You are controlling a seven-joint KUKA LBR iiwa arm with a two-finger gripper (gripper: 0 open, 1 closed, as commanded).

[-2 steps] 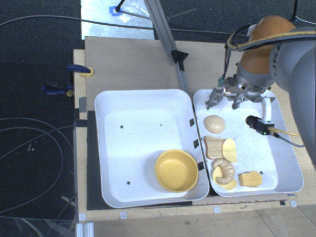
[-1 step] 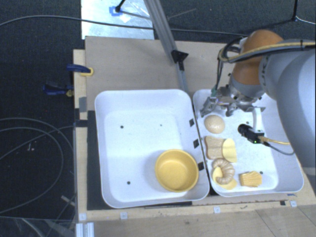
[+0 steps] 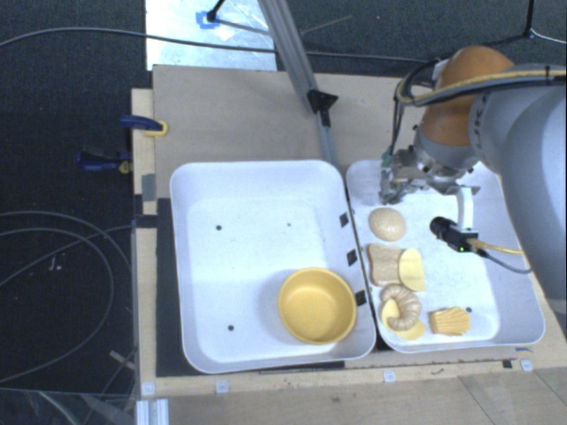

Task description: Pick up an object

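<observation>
Two bins: white and shallow, side by side on the desk (image 3: 230, 104), filling the middle and lower part of the frame.
Left bin (image 3: 257, 193): holds a yellow bowl (image 3: 317, 305), upright, at its lower right corner near the wall shared with the other bin.
Right bin (image 3: 509, 312): holds the small food-like pieces, all tan or yellow.
Round bun (image 3: 387, 224): upper part of the right bin, just below the hand.
Bread slice (image 3: 384, 263): below the bun, touching a yellow wedge (image 3: 413, 269) on its right.
Croissant (image 3: 401, 305): lower in the bin, lying on a yellow piece.
Ridged yellow piece (image 3: 450, 321): lower right of the croissant, apart from it.
Arm (image 3: 523, 140): grey with an orange band, entering from the right of the frame.
Hand (image 3: 391, 191): low over the upper left corner of the right bin, just above the bun; whether it is released or clenched, I cannot tell.
</observation>
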